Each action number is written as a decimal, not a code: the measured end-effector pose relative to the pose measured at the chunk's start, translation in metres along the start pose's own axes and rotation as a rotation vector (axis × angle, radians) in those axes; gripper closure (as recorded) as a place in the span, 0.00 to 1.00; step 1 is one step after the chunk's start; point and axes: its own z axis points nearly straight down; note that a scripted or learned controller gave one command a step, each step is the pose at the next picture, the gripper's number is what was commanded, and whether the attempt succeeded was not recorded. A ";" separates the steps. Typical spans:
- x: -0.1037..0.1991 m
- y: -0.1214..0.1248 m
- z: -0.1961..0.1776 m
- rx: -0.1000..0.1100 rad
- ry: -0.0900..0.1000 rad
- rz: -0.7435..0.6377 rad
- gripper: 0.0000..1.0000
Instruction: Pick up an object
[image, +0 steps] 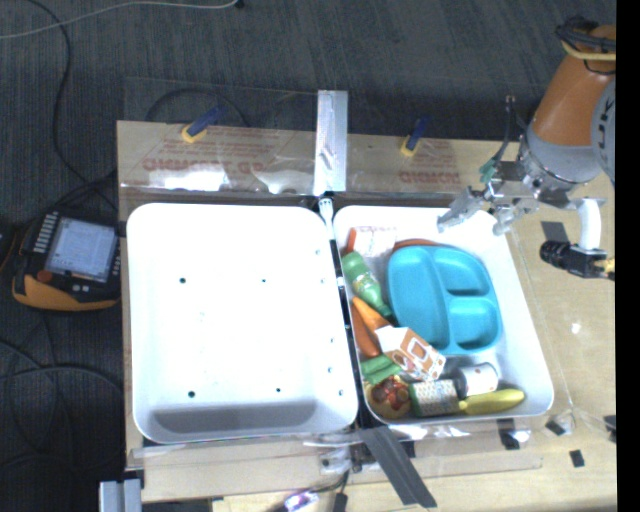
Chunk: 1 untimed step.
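The right bin (530, 330) holds a pile of objects. A blue divided tray (445, 298) lies in its middle. Left of it stand a green bottle (362, 281) and an orange carrot-like piece (366, 325). Toward the front lie a white and orange box (412, 352), a small can (475, 380), a yellow banana (490, 402) and a red and dark item (390, 395). My gripper (478, 212) hangs above the bin's back right corner, open, with nothing between its fingers.
The left bin (235, 320) is bare white with a few small dots. A metal divider post (331, 140) stands behind the gap between the bins. A black and orange handheld device (70, 260) lies off the bench at the left.
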 end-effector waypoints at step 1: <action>0.020 -0.061 0.072 0.002 -0.001 0.044 0.00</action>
